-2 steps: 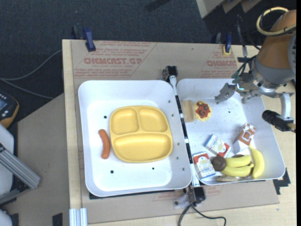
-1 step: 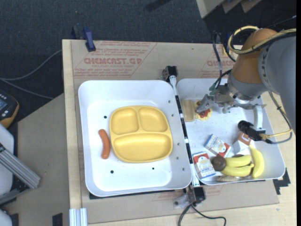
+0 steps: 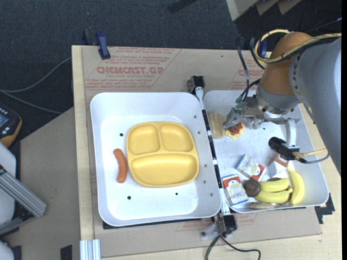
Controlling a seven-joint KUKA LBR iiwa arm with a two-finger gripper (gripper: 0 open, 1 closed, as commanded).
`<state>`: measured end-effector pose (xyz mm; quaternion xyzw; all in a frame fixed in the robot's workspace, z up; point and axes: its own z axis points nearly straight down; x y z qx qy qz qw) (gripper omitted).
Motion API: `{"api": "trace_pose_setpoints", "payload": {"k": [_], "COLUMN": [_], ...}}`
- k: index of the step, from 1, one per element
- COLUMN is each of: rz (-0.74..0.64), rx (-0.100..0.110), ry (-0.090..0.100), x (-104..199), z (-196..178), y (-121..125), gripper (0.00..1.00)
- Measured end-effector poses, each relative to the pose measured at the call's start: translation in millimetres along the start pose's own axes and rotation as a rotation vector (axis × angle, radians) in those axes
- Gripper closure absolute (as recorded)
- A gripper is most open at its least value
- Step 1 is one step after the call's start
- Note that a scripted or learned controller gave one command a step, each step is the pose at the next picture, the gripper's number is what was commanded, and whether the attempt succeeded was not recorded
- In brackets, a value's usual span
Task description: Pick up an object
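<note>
The claw [image 3: 237, 122] hangs low above a small red-yellow item [image 3: 235, 130] (grip state: I cannot tell). Nothing looks lifted yet; bananas [image 3: 281, 189] lie well apart, below-right.

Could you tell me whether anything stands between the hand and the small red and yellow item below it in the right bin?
Nothing visible does. The hand hangs right over the red and yellow item, near the right bin's upper left corner.

Sausage [image 3: 121, 165] lies left of tray [image 3: 161, 153] in left bin [image 3: 103, 112].
</note>
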<state>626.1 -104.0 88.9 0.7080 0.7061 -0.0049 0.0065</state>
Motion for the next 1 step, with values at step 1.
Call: {"api": "trace_pose_setpoints", "payload": {"k": [1], "rz": [-0.002], "rx": [-0.011], "ry": [0.009], "x": [5.6], "z": [-11.7], "y": [3.2], "gripper": [1.00]}}
